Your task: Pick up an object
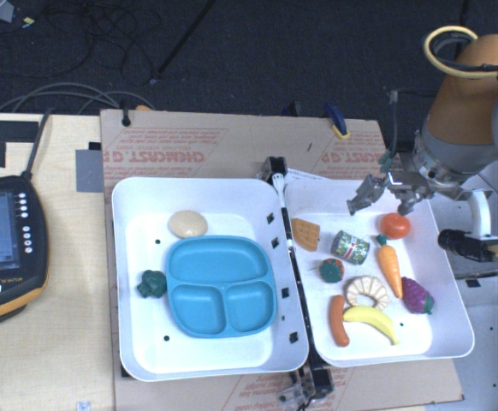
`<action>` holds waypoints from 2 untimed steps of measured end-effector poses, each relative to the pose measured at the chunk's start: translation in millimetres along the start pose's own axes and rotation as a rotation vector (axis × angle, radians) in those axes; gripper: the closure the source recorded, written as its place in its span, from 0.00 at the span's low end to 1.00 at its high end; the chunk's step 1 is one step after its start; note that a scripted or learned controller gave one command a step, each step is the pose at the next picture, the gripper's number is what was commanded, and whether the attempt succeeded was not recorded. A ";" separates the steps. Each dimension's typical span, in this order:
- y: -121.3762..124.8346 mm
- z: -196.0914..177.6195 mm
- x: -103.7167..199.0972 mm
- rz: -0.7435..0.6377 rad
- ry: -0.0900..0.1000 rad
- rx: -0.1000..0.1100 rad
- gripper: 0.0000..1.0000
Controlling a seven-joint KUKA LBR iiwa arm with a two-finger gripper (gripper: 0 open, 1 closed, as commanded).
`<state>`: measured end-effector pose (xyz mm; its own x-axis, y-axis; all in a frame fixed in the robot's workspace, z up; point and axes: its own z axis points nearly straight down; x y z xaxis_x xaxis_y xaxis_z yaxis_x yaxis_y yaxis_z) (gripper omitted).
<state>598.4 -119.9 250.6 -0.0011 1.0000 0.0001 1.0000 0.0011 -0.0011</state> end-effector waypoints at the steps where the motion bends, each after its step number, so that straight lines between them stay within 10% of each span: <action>1: -39.7 156.9 -3.8 0.001 0.004 0.016 0.00; 2: -36.2 138.3 -7.3 0.009 0.002 0.005 1.00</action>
<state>562.1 -127.2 112.4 0.0079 1.0000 0.0022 1.0000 -0.0079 -0.0057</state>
